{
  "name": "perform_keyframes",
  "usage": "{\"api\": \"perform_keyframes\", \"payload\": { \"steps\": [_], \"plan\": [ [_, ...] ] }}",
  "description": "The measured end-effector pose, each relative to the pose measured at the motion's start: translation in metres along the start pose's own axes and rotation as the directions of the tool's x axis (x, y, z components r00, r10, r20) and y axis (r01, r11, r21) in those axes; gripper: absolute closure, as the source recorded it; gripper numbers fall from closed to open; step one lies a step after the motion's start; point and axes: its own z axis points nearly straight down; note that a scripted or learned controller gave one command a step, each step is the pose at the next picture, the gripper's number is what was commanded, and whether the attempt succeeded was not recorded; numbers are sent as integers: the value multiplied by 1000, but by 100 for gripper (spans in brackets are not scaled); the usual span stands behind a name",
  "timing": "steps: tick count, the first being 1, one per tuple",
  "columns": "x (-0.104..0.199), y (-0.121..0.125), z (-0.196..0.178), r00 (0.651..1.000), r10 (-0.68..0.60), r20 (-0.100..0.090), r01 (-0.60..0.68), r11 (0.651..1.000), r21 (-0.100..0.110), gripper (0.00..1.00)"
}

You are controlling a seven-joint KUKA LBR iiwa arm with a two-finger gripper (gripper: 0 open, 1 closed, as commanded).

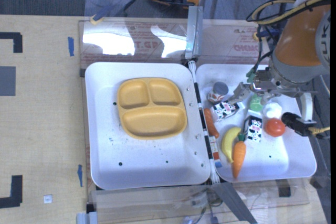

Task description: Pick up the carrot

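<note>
We're over the right bin (302, 162) now, arm (299, 39) reaching in from the right, and this looks like the approach step: nothing is lifted yet. The gripper (258, 87) hangs above the far part of the bin, near the green block (255, 104) and the white ball (272, 110). We cannot tell from this angle how the tool is set, so we won't call it.

The carrot (238, 157) lies toward the near edge of that bin, thick end with the green top up beside the banana (229, 143), tip pointing to the near rim. It's touching or just beside the banana on its left, with the cow-print box (254, 129) close above and the tomato (274, 127) off to the right. Gripper and carrot are well apart.

So we reckon the next move calls for a shift toward the near edge, then a descent square over the carrot's thick middle, closing across its width. The banana crowding one side is the catch: little room for a finger there. The yellow tray (152, 107) in the left bin plays no part.
</note>
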Motion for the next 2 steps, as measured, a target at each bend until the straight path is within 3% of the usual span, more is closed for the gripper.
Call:
{"api": "perform_keyframes", "payload": {
  "steps": [1,2],
  "plan": [
    [0,-53,65,1000,-13,2,13,1000,-9,0],
    [-17,-74,82,931,-362,32,364,931,-43,0]
  ]
}}
